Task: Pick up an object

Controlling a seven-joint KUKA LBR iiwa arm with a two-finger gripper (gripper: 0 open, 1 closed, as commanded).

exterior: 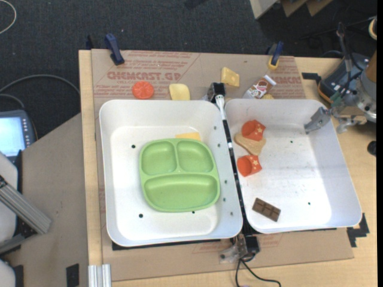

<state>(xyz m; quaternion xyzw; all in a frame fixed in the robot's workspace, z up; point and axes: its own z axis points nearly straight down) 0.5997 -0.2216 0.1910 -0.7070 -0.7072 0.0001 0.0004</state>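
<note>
The left bin (114,160) held a green divided plate (178,175) lying flat near its middle, with a pale yellow piece (188,136) poking out just behind the plate's far rim. Beyond that bin, on the brown board (149,70), lay an orange-red disc (142,89) and, just to its right, a yellow block (179,91); further right sat a second yellow piece (230,76) and a small red-and-white packet (259,88). In the right bin (311,190), near its left wall, a red piece (253,129) rested on a tan slice (248,142), with another red piece (249,165) just in front (apart from the slice, as far as could be seen) and a brown chocolate bar (266,209) nearer the front edge. The gripper (315,122) hung over the right bin's far right corner, nothing between its fingers; how wide they stood could not be told.
</note>
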